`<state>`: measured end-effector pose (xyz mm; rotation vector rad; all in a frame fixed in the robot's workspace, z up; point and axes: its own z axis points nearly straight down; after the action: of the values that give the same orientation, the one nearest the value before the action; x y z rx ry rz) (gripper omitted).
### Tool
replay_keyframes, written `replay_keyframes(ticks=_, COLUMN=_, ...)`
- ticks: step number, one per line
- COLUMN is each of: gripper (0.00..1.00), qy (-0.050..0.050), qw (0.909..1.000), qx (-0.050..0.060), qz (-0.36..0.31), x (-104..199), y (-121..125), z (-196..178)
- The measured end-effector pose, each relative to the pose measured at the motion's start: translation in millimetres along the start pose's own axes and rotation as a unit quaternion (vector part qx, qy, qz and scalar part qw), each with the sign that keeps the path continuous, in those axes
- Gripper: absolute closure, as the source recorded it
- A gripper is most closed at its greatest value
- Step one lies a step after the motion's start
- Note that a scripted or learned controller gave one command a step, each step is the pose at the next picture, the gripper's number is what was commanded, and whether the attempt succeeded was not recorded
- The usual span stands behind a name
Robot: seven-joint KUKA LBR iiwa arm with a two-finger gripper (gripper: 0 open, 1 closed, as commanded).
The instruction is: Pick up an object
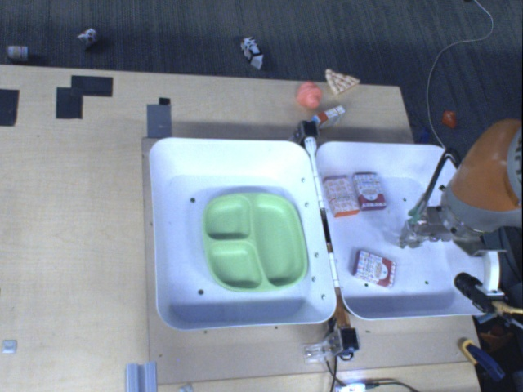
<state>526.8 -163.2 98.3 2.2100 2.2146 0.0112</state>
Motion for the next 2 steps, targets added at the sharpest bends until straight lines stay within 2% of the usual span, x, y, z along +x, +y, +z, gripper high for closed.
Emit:
replay_keyframes(ticks=1, gripper=1.00, qy=0.001, qw=1.0000, qx=0.004, qz=-0.001, x=-42.6, y=62.2, z=-60.5)
replay_keyframes(ticks=2, gripper=1.00, qy=0.002, qw=1.0000, qx=0.004, qz=-0.003, x=17.4, y=129.4, z=-108.2)
